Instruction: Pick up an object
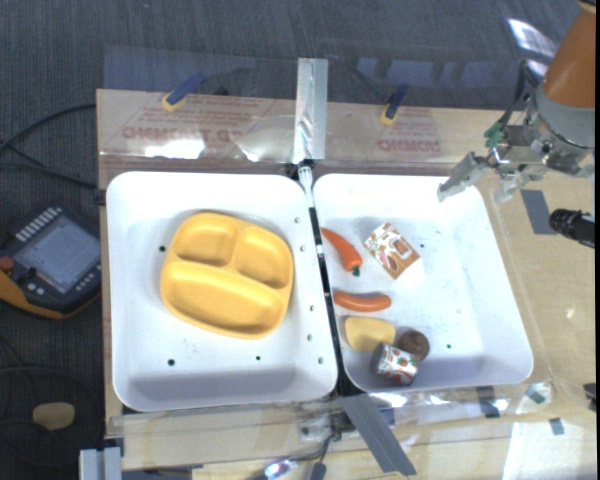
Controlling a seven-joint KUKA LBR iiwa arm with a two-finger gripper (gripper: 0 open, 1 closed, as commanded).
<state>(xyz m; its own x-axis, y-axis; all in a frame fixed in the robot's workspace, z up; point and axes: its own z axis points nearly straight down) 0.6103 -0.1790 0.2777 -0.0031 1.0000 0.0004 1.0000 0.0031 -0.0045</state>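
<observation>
Nearest: small can (pixel 397 365) with other food toys, clustered in right bin (pixel 480 298). Gripper (pixel 477 175) poised over bin's far right corner, apparently spread wide, holding nothing, likely pre-descent.

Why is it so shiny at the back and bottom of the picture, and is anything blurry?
In the camera view, light glares off the clear sheet behind the bins and off the metal at the bottom edge. The gripper looks slightly soft, and so does the small can. The yellow tray casts a faint shadow on the left bin.
</observation>
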